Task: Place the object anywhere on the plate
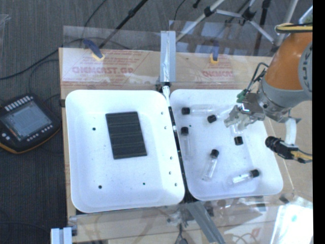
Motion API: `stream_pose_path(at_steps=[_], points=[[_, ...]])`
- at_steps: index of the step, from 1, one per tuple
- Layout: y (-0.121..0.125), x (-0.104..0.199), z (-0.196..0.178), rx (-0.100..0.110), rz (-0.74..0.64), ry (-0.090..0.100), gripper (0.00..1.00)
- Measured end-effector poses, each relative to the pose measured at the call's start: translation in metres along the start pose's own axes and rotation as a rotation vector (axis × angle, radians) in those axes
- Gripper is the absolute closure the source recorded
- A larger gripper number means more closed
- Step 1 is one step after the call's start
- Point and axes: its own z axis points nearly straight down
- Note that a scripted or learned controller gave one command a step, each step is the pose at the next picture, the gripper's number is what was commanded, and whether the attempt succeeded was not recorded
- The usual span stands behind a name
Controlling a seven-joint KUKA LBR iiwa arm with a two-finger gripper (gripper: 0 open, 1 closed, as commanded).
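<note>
Grey two-finger gripper (238, 117) on the grey arm with the orange band (287, 65), reaching in from the right and poised over the upper right part of the right shallow white bin (274, 187). Impossible to tell how far open, or whether anything is held; too small and cluttered at the tip. Just below it in the view, one black cap (238, 140) on the bin floor, contact not clear. Six small clear glass vials with black caps (209, 166) counted, all lying in that right bin, scattered and apart from one another, most on their sides. One dark ribbed rectangular plate (126, 134) lying flat near the middle of the left shallow white bin (81, 187), well apart from every vial. Two bins side by side, edges touching. Red printed lettering on the brown cardboard sheet (117, 70) behind the bins, too faint to read. One black handheld control pendant with a grey screen (25, 123) on the floor at the left, no legible text.
</note>
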Motion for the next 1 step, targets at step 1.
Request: stream_pose_path(at_steps=[1], points=[[0.0741,0.0845,-0.0448,-0.001,0.044,-0.001,1.0]])
